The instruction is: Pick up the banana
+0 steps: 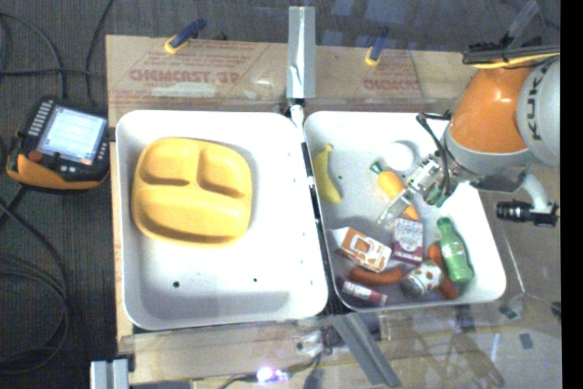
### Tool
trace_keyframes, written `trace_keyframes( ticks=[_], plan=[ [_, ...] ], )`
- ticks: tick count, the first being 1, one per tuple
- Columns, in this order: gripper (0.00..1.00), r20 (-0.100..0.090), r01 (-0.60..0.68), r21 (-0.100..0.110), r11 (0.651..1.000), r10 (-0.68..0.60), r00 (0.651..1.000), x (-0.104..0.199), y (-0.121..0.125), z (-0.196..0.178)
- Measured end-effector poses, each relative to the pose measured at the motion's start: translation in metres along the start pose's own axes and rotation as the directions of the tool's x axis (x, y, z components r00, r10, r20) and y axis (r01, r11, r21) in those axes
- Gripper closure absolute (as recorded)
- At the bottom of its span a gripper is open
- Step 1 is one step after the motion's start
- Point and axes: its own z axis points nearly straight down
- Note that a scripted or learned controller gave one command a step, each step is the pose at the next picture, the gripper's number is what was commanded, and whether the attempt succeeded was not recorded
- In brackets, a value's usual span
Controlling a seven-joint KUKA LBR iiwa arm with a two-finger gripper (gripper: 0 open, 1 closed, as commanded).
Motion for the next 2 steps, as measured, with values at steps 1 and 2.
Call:
trace_keyframes(
  ticks=[1, 2],
  plan=[
    [0.0, 0.006, -0.027, -0.005, 1.0, 0.027, 1.0, -0.01, 0.002, 0.009],
    [0.0, 0.023, 0.479, 0.006, 0.878, -0.479, 0.877, 0.047, 0.037, 0.006]
  ],
)
